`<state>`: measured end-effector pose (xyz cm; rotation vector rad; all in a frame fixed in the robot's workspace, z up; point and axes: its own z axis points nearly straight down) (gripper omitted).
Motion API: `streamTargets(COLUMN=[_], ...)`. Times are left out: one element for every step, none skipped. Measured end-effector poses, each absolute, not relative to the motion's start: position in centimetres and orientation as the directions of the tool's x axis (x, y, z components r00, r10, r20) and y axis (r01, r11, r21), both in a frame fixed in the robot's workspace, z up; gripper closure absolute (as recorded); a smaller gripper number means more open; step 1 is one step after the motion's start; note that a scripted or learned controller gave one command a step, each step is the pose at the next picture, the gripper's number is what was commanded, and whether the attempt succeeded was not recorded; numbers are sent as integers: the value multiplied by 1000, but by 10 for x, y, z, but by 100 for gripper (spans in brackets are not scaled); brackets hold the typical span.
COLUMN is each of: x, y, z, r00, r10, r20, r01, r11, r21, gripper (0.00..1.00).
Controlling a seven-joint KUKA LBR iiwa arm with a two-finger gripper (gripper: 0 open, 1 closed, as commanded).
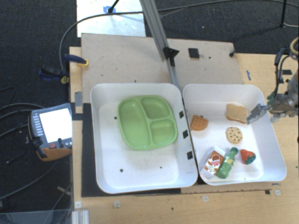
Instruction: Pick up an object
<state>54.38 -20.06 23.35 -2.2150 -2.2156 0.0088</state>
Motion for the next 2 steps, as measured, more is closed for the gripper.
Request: streamTargets(x=[546, 537], y=[-200, -196], z=[240, 185], r00=[-4, -2], r10=[1000, 1000], r20=[-1, 1], r01=[1000, 1000], r11=[4, 2], r21=[2, -3], gripper=[0, 0])
